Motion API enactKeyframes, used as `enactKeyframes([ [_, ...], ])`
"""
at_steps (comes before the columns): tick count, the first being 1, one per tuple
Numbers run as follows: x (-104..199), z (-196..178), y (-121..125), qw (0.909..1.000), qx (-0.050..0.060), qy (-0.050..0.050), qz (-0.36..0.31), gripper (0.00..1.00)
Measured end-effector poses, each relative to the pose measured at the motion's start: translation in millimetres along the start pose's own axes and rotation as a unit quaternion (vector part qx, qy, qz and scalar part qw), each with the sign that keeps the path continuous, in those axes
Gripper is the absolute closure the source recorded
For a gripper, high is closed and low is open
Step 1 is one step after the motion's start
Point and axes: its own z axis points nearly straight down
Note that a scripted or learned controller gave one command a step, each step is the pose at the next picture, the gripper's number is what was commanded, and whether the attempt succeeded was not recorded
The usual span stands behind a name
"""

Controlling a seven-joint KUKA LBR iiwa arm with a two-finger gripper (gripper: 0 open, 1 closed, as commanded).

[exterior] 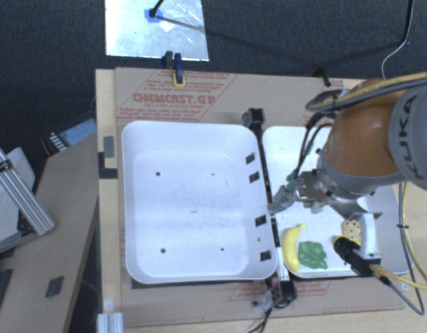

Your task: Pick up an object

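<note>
Pincer (282, 198) grip unclear over right bin (286, 144); cardboard-lined bench (175, 96) on dark carpet (46, 47).

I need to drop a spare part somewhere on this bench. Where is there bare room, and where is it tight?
The left bin offers a wide bare floor, wall to wall. The right bin is crowded: the arm hangs over it, and the banana and green object fill its near corner. A bare strip remains along its far wall.

You've got dark carpet (46, 40) all around the bench (105, 207), with a shiny metal sheet (156, 19) lying on it up top.
</note>
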Motion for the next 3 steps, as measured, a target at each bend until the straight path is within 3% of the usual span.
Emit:
enactKeyframes([
  [1, 29, -73, 3, 0.9999, -0.011, 0.001, -0.004, 0.0],
  [2, 84, -194, 1, 0.9999, -0.016, 0.003, -0.006, 0.0],
  [3, 136, -52, 0, 1.0, -0.001, -0.001, -0.005, 0.0],
])
